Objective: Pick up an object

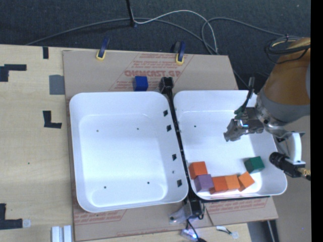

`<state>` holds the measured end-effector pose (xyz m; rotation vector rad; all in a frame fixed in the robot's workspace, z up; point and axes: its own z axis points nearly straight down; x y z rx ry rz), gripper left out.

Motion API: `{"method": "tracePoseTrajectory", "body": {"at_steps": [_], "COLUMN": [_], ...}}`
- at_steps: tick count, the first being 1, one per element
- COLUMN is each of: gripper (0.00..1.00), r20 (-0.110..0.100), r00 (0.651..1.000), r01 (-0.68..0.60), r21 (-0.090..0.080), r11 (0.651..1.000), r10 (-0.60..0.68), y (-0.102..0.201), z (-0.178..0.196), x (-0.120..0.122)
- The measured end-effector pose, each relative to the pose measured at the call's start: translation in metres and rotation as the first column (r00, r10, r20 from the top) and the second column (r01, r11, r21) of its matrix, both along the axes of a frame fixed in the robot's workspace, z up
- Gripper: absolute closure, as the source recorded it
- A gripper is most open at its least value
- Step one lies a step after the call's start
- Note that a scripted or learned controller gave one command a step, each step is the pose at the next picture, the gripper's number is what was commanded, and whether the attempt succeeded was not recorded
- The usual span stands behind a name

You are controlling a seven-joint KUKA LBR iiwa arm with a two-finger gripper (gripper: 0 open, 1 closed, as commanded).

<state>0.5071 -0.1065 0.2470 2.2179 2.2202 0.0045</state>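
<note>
Along the near wall of the right bin [212, 101] lies a row of blocks: an orange block [198, 169], a purple block [204, 182], a red-orange block [220, 184], and two more orange blocks [239, 181]. A green block [254, 164] sits apart by the bin's right wall. My gripper [235, 130] hangs over the middle-right of that bin, up and left of the green block, well clear of the row. Nothing shows between its fingers.
The left bin [121, 150] sits beside the right one, with black clips [174, 135] along the shared edge. A blue block [141, 82] rests on the cardboard behind the left bin. Cables run across the dark floor at the back.
</note>
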Motion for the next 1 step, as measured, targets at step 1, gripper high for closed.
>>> {"method": "tracePoseTrajectory", "body": {"at_steps": [1], "gripper": [1.0], "r20": [-0.005], "r00": [1.0], "r01": [-0.004], "r21": [0.001], "r11": [1.0], "r10": [0.004], "y": [0.0563], "z": [-0.0119], "x": [0.0041]}}
